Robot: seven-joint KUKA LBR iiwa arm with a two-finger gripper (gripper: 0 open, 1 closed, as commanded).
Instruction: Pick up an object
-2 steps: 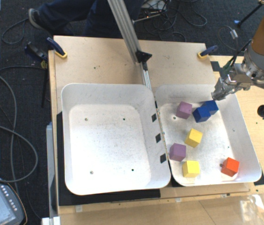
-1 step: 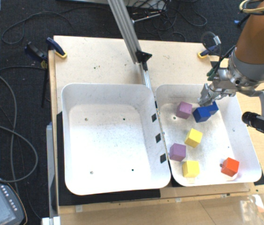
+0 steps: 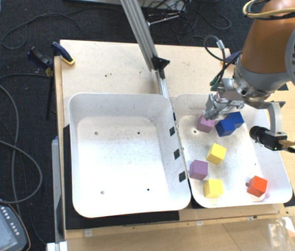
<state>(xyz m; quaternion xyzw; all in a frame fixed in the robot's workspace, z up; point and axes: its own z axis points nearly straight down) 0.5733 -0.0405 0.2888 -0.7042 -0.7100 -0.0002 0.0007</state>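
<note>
While the arm reaches in from the right, the claw (image 3: 212,110) sits low at the far end of the right bin (image 3: 273,163), its tip touching or just above a purple cube (image 3: 205,123); whether it is open or closed cannot be told. A blue cube (image 3: 229,124) lies just beside it. Nearer lie two yellow cubes (image 3: 216,153) (image 3: 213,188), a second purple cube (image 3: 199,169) and an orange block (image 3: 257,185). All are matte, flat-faced blocks on smooth white plastic.
</note>
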